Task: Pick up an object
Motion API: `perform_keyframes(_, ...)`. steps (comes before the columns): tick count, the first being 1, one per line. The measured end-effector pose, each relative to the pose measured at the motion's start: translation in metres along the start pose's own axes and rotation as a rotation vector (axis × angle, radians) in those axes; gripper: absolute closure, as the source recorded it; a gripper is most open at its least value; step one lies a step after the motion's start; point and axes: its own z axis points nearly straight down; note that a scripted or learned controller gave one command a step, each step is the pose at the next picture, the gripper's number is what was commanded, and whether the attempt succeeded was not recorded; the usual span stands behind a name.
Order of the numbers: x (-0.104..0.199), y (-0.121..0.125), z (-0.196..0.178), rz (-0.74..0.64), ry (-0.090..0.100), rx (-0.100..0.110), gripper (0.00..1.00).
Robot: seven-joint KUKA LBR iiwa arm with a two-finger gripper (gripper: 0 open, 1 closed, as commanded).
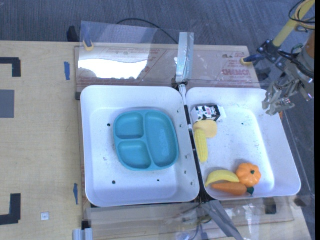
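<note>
Two shallow white bins sit side by side on my desk (35, 134). The left bin (95, 134) holds one thing, a teal divided plate (146, 139) with three compartments, lying flat near its middle. The right bin (270, 149) holds five things: one small black-and-white packet (206, 112) near the top left corner, one pale yellow round piece (207, 128) just below it, one corn cob (201, 146) lying lengthwise along the left wall, one banana (222, 176), one carrot (230, 188) and one small orange pumpkin (248, 174) — so six, counting again.

The banana, carrot and pumpkin are bunched together at the near edge, touching one another, the carrot lowest and the pumpkin to the right with a green stem. The corn touches the round piece at its upper end.

The middle and right of the right bin are bare white floor, speckled with small dark marks, leaving plenty of room to come down.

My claw (276, 100) hangs over the upper right rim of the right bin, well apart from every object, with nothing between its fingers; how far they are spread I cannot tell.
</note>
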Motion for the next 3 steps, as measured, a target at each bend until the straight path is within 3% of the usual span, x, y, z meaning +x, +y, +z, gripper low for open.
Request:
perform_keyframes(2,-0.006,-0.001,-0.027,0.006,-0.025,0.010,1.00)
perform_keyframes(3,0.017,0.033,0.012,-0.343,0.007,-0.008,1.00)
